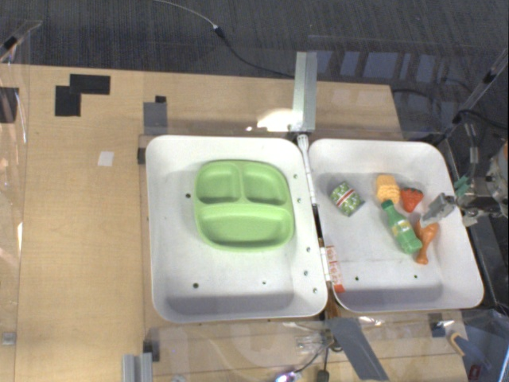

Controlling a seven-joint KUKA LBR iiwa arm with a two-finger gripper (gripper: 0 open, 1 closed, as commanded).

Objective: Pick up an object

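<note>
- The bench carries two shallow white bins side by side; the right bin serves as the landmark here, since it holds all the small loose pieces a pick could go for.
- The left bin, touching the right bin along their shared rim, holds a green divided tray lying flat near its middle; it looks like a drop-off spot, not a pick target.
- Inside the right bin the toys cluster in its upper right part, away from the bare lower floor: a small green can lies on its side toward the bin's left half, apart from the others.
- A yellow corn piece, a red piece, a green bottle and an orange piece sit packed together, several touching, so a clean grasp of one alone may be awkward.
- The gripper hangs at the right bin's right edge, reaching in from beyond that wall, just beside the red piece and above the orange piece.
- Nothing sits between its grey fingers, which appear close together, though the view is too small to say for certain.
- Judged from this, the nearest candidates are the red and orange pieces; the can lies well apart toward the bin's other side.
</note>
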